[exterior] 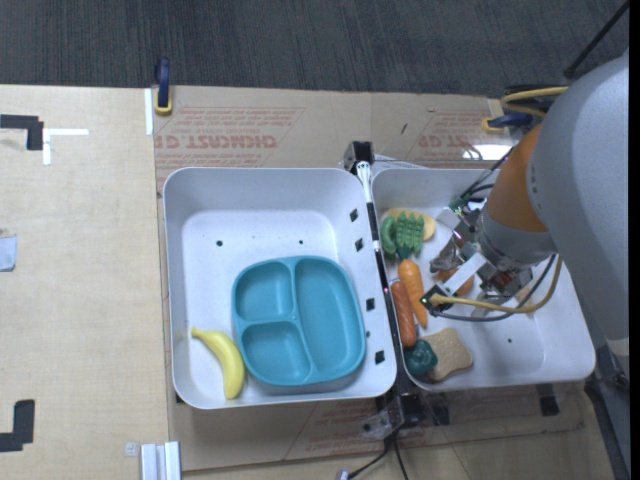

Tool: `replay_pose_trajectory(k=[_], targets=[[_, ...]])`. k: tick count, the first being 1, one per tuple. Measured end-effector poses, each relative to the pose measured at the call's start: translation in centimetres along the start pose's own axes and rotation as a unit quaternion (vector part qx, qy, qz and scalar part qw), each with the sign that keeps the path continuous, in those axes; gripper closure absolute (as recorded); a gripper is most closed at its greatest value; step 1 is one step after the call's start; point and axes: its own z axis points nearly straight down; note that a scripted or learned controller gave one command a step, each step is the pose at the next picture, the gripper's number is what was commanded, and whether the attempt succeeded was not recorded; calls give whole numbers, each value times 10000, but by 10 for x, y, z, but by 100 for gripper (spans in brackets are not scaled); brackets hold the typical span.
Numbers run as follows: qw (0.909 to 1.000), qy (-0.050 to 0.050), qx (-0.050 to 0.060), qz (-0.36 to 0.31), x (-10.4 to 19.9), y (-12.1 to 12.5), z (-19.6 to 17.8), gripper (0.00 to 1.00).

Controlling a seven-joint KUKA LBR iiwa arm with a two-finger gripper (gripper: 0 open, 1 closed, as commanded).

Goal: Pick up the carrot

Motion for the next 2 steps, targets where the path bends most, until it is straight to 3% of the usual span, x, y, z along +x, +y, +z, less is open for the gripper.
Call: replay_pose_trajectory(k=[1, 2], targets=[[9955, 15, -26, 949, 45, -43, -101, 0], [9957, -2, -12, 925, 29, -72, -100, 0]])
